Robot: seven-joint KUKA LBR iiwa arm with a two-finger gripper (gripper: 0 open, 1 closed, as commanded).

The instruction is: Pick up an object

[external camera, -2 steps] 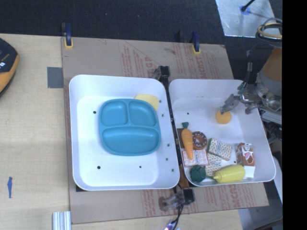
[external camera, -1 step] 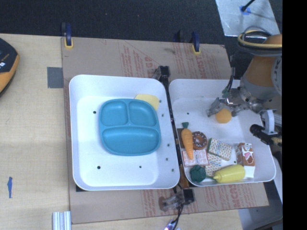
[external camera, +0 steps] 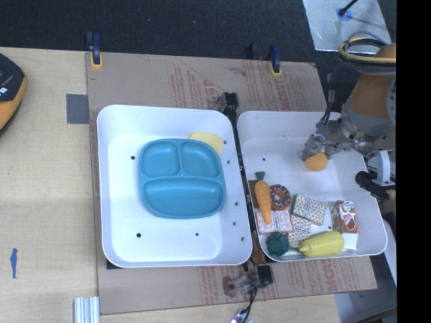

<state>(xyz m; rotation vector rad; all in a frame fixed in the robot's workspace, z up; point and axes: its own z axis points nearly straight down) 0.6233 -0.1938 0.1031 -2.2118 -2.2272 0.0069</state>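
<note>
Now we hover our gripper (external camera: 322, 147) right above the orange ball (external camera: 315, 161), which sits just below-left of it; whether anything is gripped, we cannot tell.

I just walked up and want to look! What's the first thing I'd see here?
Your eye would land on the big blue divided plate lying in the middle of the left bin. Next comes the jumble of toy food along the near edge of the right bin, with an orange carrot and a yellow corn cob. At the right, the gripper sits just over a small orange ball.
</note>
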